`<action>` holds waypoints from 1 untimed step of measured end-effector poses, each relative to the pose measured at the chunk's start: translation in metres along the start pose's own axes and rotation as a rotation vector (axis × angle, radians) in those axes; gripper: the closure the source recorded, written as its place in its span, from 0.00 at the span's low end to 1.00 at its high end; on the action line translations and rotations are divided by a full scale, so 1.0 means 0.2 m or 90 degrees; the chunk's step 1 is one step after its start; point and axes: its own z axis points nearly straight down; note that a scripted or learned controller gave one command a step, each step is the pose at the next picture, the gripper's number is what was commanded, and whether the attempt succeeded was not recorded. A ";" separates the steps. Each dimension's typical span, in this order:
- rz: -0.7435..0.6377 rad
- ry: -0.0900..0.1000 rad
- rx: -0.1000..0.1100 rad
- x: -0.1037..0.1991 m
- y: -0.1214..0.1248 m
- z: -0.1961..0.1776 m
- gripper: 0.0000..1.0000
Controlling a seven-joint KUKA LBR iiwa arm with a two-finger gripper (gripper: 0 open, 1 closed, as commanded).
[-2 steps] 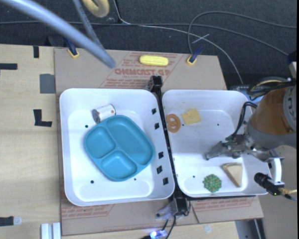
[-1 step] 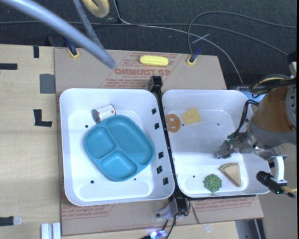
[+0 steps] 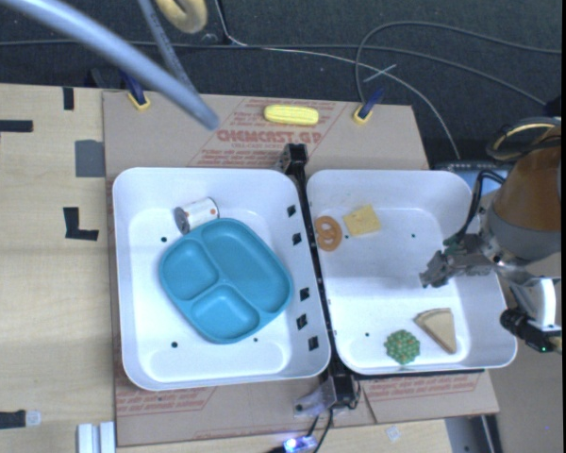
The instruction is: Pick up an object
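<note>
A pale wooden bench seen from above, with black tape marks on its left part. A brown cardboard sheet with red lettering lies flat on it. Two shallow white bins sit side by side on the cardboard, touching: the left bin and the right bin. A yellow object lies on the cardboard behind the bins.

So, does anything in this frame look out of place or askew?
One thing: a yellow corn-like toy lies on the cardboard behind the bins, outside both. A small white cup lies tipped on its side beside the blue divided plate. Nothing looks spilled or broken.
</note>
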 end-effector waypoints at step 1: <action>0.000 -0.001 -0.002 -0.01 0.05 -0.23 1.00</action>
